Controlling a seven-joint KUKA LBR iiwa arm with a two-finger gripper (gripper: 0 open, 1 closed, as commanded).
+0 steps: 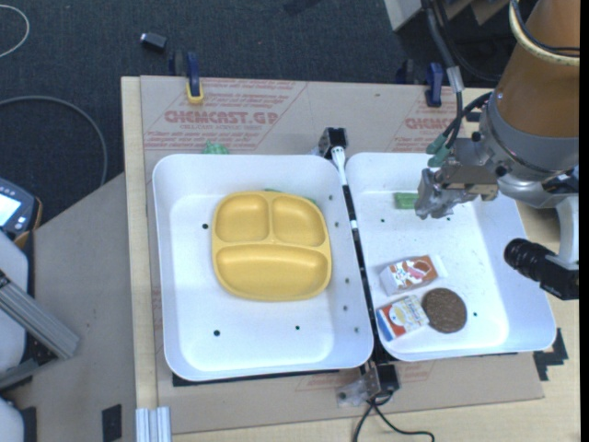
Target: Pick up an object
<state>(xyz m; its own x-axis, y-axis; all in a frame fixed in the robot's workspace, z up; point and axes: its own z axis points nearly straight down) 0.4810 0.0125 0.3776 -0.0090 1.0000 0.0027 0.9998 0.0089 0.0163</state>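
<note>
In the right bin [488, 247] lie a small green piece [406, 201] near the back left, two small red-and-white packets [411, 273] [402, 316] toward the front, and a brown round cookie-like disc [445, 309] beside the lower packet. My gripper [433, 205] hangs over the back of this bin, just right of the green piece. Nothing shows between its tips. The left bin [184, 274] holds a yellow divided plate [271, 245].
A black divider bar [348, 212] runs between the two bins. Clamps [192, 76] [434, 83] sit at the bench's back edge. A black fixture [538, 265] juts over the right bin's right rim. Cables trail on the dark floor at left.
</note>
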